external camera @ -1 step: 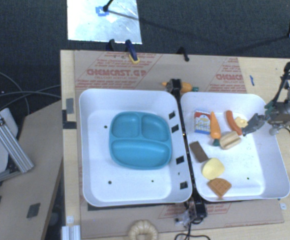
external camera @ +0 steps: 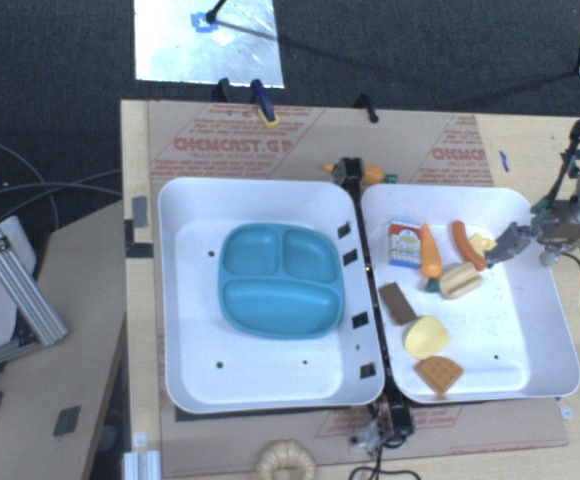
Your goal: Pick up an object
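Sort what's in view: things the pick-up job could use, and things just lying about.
For the job:
claw
right bin
carrot
sausage
bread roll
small box
brown block
yellow piece
cracker

Lying about:
left bin
blue plate
clamp

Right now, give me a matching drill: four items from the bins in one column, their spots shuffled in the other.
Items:
1. blue divided plastic plate
2. orange toy carrot
3. pale yellow rounded toy piece
4. tan waffle-patterned toy cracker

Spots:
A. right bin, near front edge
B. left bin, centre
C. right bin, beside the small white printed box
D. right bin, just behind the cracker

Pairs: 1-B, 2-C, 3-D, 4-A
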Robot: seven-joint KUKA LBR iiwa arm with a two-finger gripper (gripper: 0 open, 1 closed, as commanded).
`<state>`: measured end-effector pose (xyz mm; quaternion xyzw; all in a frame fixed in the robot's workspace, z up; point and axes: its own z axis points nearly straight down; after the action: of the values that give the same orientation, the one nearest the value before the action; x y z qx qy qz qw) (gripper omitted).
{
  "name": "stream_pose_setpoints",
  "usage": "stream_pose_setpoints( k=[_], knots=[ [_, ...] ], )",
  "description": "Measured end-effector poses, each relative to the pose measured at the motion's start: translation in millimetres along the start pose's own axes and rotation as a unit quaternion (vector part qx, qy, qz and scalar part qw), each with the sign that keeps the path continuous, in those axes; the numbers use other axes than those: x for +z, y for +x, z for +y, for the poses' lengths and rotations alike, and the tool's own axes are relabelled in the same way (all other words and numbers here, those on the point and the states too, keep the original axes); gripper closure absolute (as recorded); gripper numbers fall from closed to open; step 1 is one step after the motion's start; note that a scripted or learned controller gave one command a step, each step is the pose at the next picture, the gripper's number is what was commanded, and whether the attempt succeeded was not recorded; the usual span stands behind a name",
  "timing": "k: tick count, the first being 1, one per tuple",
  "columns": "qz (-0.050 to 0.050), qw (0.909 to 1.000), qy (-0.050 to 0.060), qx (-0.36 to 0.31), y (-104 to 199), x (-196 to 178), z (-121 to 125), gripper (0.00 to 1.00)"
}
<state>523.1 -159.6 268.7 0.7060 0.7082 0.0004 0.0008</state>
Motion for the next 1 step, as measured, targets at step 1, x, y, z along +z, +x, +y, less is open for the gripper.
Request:
stream_pose_setpoints(
  k=[1],
  knots=[
    [0.001, 1.0, 0.002, 0.001, -0.4, 59.7, 7.3, 0.0]
  ],
)
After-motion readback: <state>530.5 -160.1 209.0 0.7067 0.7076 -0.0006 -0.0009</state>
